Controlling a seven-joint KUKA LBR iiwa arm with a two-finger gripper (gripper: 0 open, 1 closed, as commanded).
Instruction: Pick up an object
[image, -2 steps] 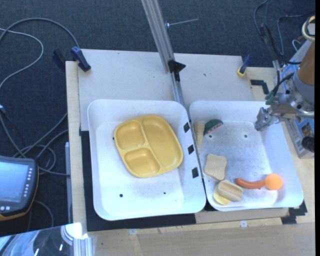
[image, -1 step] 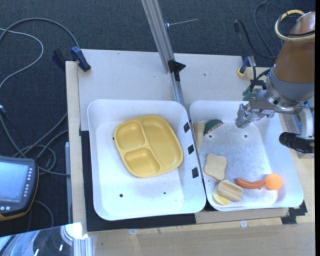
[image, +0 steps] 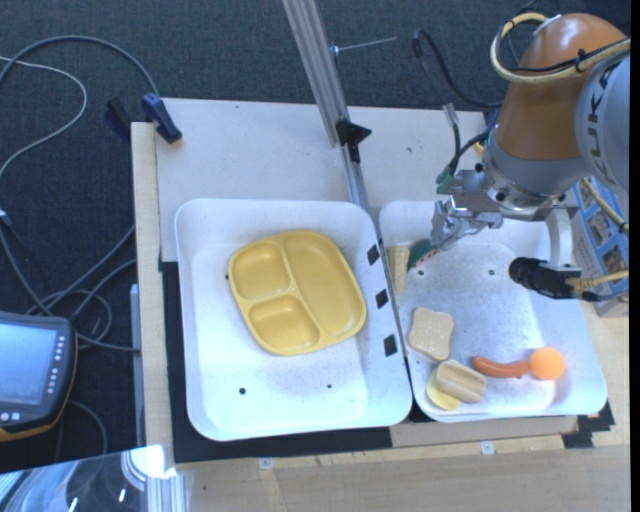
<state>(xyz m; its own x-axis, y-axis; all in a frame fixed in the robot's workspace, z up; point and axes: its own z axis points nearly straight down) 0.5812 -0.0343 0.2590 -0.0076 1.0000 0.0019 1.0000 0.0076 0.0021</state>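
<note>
**Arm hovers over right bin as food items lie along its near edge**

On the bench, the left bin (image: 200, 300) holds a yellow divided plate (image: 296, 291), its three compartments facing up and its long side running from upper left to lower right. Just right of the divider between the bins, a pale wedge-shaped piece (image: 399, 268) leans against the wall of the right bin (image: 590, 370). Lower in that bin lies a slice of toast (image: 431, 333), flat, with a small bun-like sandwich (image: 457, 383) just below it near the front rim. To their right rests an orange carrot-shaped toy (image: 518, 366), its long axis roughly level across the view, the slim reddish end pointing left toward the sandwich and the round orange end pointing right. The gripper (image: 436, 243) hangs over the upper left part of the right bin, well apart from the carrot toy; something green shows at its tip, but whether its fingers are spread or closed cannot be told from this angle.
</note>
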